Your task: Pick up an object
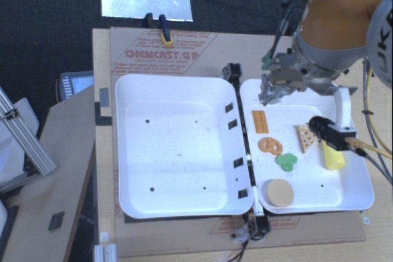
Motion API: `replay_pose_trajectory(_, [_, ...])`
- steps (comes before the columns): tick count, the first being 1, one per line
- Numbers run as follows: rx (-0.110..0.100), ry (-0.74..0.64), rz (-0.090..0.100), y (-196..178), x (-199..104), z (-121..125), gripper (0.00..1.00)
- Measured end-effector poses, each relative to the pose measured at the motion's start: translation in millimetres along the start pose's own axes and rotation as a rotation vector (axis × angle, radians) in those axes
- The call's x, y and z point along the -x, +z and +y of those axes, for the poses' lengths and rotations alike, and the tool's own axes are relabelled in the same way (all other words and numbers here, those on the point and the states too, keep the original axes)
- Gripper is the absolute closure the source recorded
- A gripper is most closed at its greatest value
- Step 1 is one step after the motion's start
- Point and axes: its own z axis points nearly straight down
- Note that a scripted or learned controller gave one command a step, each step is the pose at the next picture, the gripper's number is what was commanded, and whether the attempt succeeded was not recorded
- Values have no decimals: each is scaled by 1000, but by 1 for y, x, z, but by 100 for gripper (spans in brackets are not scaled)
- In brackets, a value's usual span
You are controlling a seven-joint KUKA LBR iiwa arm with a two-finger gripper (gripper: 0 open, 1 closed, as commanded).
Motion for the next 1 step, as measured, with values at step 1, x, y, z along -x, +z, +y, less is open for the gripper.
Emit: replay_pose_trajectory(1, [10, 4, 1, -113, -46, 4, 100])
